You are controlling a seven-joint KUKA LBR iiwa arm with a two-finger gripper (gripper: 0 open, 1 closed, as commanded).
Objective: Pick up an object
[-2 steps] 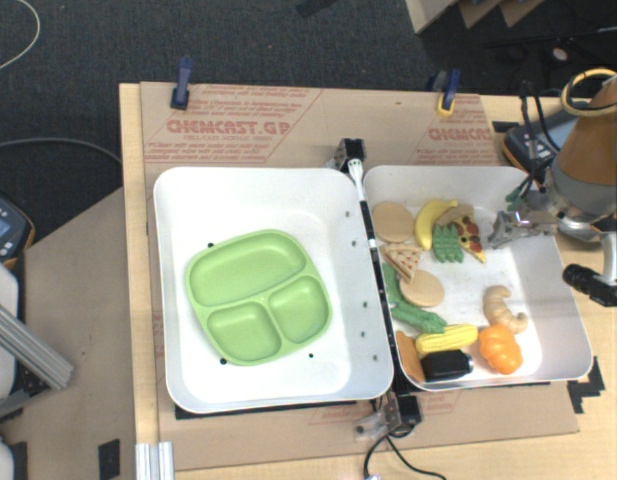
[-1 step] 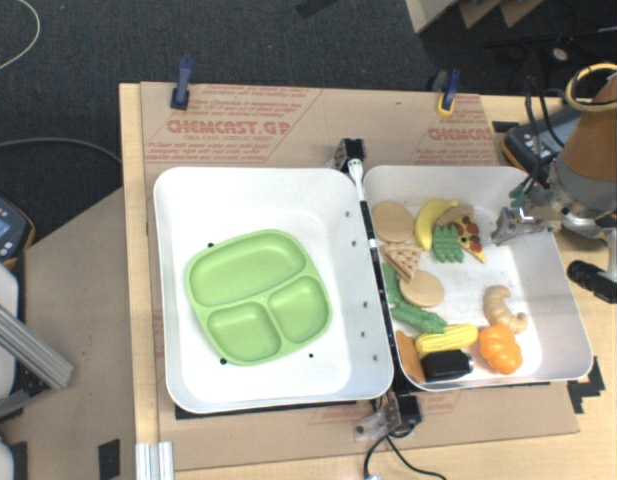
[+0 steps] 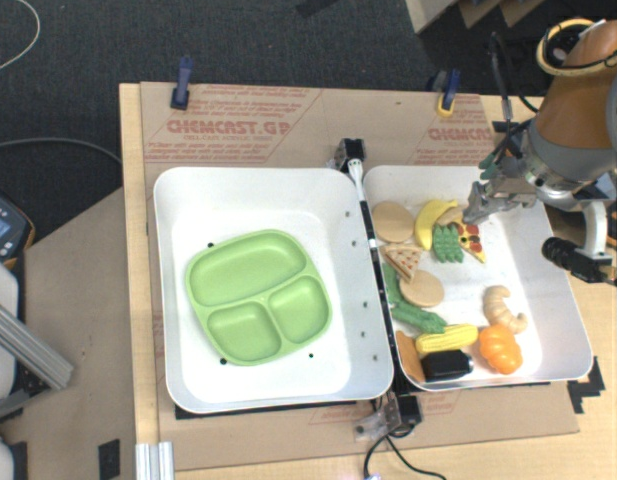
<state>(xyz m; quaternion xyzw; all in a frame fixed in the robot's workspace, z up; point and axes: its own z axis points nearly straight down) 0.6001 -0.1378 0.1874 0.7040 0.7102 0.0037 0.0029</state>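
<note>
While the grey arm reaches in from the worktop's right edge, its tool hangs low over the far part of the right bin, just above a green toy and a small red and yellow piece, beside a yellow banana. Whether the tool is wide or narrow I cannot tell, and nothing shows held in it. These toy foods look like light, hard, smooth plastic, so they would probably slip if pinched at a rounded end; the banana seems best taken across its narrow middle. More toys crowd the bin's left side: tan round pieces, an orange, and a black block at the near edge. The left bin carries a green divided tray.
</note>
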